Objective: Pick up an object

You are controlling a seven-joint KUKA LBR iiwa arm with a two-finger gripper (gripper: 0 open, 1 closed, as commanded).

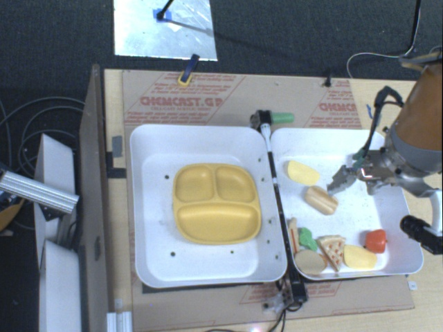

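Observation:
The right white bin (398, 206) holds several toy foods. A pale yellow piece (302, 172) lies at its upper left, with a tan bread roll (321, 200) just below it. Along the front edge lie an orange stick (293, 234), a green piece (306, 239), a tan round piece (311, 261), a sandwich wedge (332, 249), a yellow piece (360, 256) and a red piece (375, 240). My gripper (340, 181) reaches in from the right and hangs just up and right of the bread roll, its tip pointing down-left toward it. Nothing shows in its grasp.
The left white bin (149, 185) holds a yellow divided plate (216, 203). A black clamp with a green handle (271, 119) sits at the top of the rim between the bins. A dark bracket (421, 230) juts over the right bin's right edge. Cables run behind the arm.

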